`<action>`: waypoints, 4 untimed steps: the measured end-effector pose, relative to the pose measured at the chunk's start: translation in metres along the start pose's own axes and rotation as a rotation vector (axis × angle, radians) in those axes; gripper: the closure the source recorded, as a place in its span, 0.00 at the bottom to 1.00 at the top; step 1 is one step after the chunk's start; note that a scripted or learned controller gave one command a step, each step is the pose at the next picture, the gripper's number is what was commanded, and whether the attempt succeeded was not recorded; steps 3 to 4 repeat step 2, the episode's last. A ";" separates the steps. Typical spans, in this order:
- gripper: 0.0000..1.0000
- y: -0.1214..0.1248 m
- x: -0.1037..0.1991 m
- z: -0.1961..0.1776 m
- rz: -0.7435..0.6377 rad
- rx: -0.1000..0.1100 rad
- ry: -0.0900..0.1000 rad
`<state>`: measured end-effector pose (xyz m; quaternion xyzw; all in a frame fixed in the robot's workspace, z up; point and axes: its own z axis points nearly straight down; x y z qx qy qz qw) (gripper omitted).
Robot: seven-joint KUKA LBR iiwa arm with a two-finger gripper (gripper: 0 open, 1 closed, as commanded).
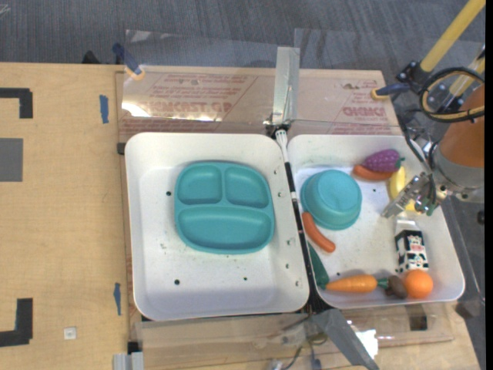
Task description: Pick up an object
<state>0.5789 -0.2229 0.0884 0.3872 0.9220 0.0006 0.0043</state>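
Gripper (pixel 412 196) at right bin's (pixel 454 284) right edge, claw state cannot be told, above cow toy (pixel 412 251), orange (pixel 418 284) in near-right corner, teal bowl (pixel 333 199) by left wall.

The two shallow white plastic bins (pixel 146 230) looked smooth and faintly glossy. The teal three-part plastic plate (pixel 225 206) and the round teal plastic bowl (pixel 333 198) had a matt sheen. The pale wooden bench top (pixel 58 206) appeared flat and dull.
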 end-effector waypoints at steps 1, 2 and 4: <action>1.00 0.047 0.025 -0.103 0.125 -0.004 -0.004; 1.00 0.088 0.080 -0.169 0.237 -0.003 0.000; 1.00 0.088 0.080 -0.169 0.237 -0.003 0.000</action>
